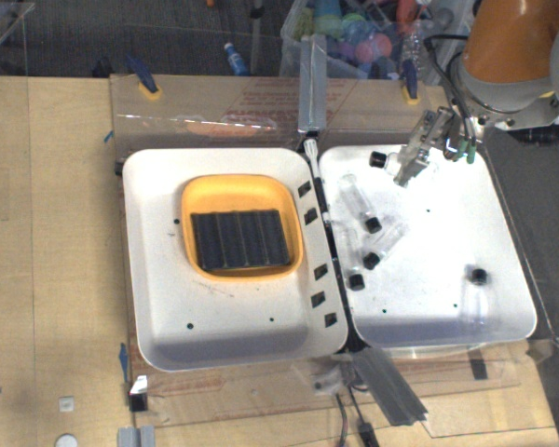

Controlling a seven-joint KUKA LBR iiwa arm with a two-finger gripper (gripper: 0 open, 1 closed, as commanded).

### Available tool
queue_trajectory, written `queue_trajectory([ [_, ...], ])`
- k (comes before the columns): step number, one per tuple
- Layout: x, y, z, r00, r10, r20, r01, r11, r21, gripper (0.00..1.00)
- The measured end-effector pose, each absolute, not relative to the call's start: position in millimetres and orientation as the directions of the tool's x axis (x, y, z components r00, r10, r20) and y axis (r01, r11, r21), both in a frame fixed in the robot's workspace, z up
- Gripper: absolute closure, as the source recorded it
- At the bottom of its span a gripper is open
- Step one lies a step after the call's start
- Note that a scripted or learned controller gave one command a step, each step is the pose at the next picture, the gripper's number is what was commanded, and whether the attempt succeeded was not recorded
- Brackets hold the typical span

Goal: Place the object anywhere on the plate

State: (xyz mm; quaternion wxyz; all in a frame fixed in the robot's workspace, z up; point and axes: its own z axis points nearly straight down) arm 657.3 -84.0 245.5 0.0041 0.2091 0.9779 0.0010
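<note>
I hover my gripper near the far edge of the right bin; whether its tips are apart I cannot tell. Clear vials lie near this bin's left edge. Nothing grasped yet; next I must descend on one, then carry to the yellow plate

A pale wooden surface fills the left and lower frame. Along the top runs dark grey floor, perhaps carpet. At upper centre-right, a clear tub holds a jumble of colourful items.
</note>
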Motion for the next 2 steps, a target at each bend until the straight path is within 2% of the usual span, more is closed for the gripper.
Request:
queue_trajectory([
  [1,657.3,-84,246,-0.912,0.409,-0.008,0.409,0.912,0.004,0.00],
  [2,659.9,-104,227,-0.992,0.123,-0.004,0.123,0.992,0.002,0.00],
])
